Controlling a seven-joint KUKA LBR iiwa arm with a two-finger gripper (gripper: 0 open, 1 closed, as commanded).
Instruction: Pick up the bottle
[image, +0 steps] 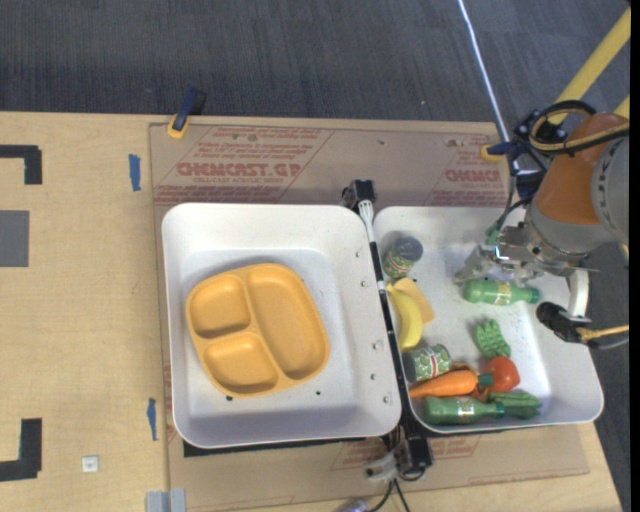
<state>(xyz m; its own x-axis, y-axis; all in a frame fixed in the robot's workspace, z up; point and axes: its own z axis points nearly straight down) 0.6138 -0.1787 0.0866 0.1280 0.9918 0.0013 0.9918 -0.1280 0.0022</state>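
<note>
Hovering over the right shallow white bin (575, 400), just above the small green plastic bottle (497, 292) lying on its side near the bin's upper right. End effector (505, 258) state: cannot tell. Risk: rolling of the rounded bottle under off-centre contact. Risk: wrong pick, given a second green bottle (462, 409) beside the orange carrot (445, 384) at the lower rim.
</note>
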